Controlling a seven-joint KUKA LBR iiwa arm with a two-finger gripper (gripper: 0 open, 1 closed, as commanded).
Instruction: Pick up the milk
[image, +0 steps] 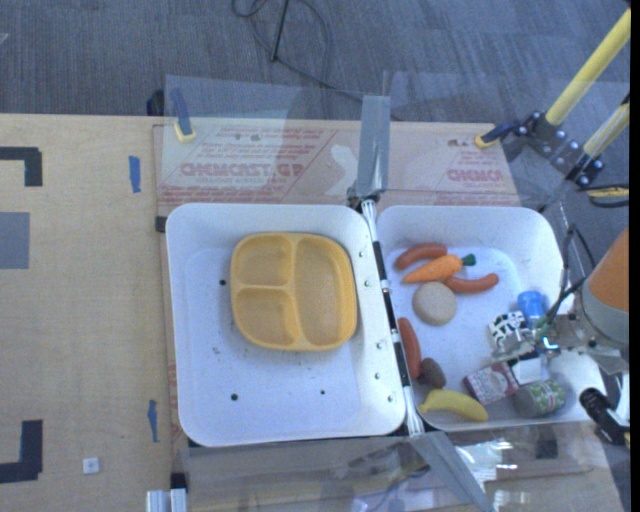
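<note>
The milk (509, 325) is a small carton with black and white cow patches and a blue top (531, 303), lying in the right part of the right bin (470, 222). My gripper (528, 347) reaches in from the right edge and hangs just below and right of the carton, very close to it or touching it. The grey wrist and orange band (612, 290) stand above the bin's right rim. The gripper's body hides the carton's lower right side.
A red and white carton (490, 383), a grey-green can (540, 397) and a banana (453, 404) crowd the bin's near right corner. Sausages, a carrot (435, 268) and a round biscuit (435, 303) lie further left. A yellow divided plate (294, 290) sits in the left bin.
</note>
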